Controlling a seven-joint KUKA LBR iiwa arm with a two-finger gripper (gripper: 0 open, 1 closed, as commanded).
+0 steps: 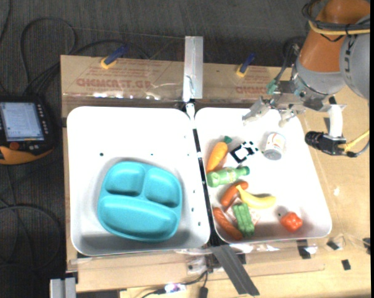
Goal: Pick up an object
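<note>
While the arm (332, 23) reaches in from the right, the claw (275, 110) hangs above the far right corner of the right bin (317, 185), and the task looks to me only at its beginning: nothing sits between the fingers, so no object is picked up. The claw appears open, with its light fingers (256, 112) spread apart and pointing toward the bin's far edge. All the candidates for picking lie in the right bin. Closest to the claw is a small white cup (273, 145) lying on its side, just beside a black and white piece (242, 151). Further toward the near side there are a carrot (217, 156), a green bottle (227, 177), a banana (257, 198), a green vegetable (243, 218), a second orange piece (227, 223) at the near left, and a small red pepper (291, 221), which stands apart from the others. What remains, in my judgement, is everything: to descend on one object, to close on it and to lift it. The middle objects lie touching or overlapping each other, so a grasp there could catch two things or slip; the cup and the red pepper look more free. The left bin (87, 129) holds a blue divided tray (140, 198), which is well apart and does not stand in the way. On the worktop, left of the bins, rests a control pendant (19, 126) with its cables.
</note>
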